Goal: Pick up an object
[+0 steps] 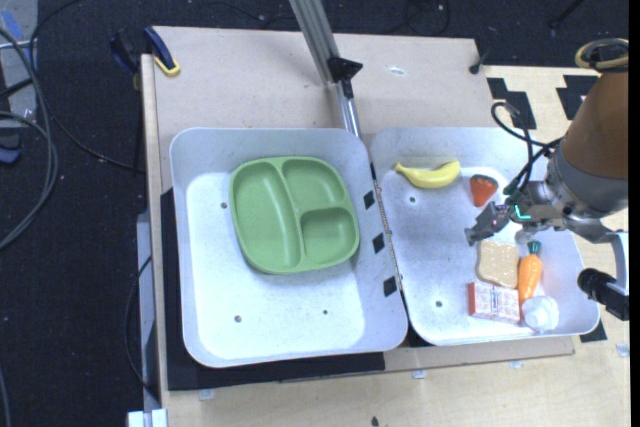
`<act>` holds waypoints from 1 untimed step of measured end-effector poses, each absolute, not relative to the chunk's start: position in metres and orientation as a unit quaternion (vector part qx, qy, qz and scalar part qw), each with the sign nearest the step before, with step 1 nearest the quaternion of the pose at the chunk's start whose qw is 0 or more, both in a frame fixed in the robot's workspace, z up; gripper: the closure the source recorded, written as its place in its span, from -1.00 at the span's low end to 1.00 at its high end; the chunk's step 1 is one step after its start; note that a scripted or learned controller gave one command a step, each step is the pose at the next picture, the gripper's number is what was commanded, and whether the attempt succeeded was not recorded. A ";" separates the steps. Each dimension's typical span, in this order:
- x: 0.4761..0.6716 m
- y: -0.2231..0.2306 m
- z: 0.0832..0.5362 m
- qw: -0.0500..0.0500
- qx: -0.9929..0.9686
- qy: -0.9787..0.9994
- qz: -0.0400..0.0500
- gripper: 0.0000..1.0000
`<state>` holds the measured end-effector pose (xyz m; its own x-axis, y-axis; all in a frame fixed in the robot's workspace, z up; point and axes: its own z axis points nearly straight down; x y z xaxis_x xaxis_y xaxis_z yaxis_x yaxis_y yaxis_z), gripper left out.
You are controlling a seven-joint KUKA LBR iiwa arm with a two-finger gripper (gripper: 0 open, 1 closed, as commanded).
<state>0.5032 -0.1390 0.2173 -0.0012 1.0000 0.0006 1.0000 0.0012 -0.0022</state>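
While hovering, gripper (487,227) beside bread slice (497,264)

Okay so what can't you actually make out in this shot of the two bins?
- Claw, camera view: too small and dark to tell its state.
- Arm: cut off by the right edge.
- Bread slice: its top edge sits under the claw.
- Red-and-white packet: print too small to read.
- White item by the carrot: too blurred to identify.

1. Left bin (200,315): green plate (296,214).
2. Right bin (430,265): banana (429,174), strawberry (483,189) far; toast (497,264), carrot (529,276), packet (495,302) near right.
3. Gripper (487,225) above the toast.
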 end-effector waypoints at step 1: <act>0.504 -0.139 0.218 0.000 -0.707 -0.708 0.000 -1.00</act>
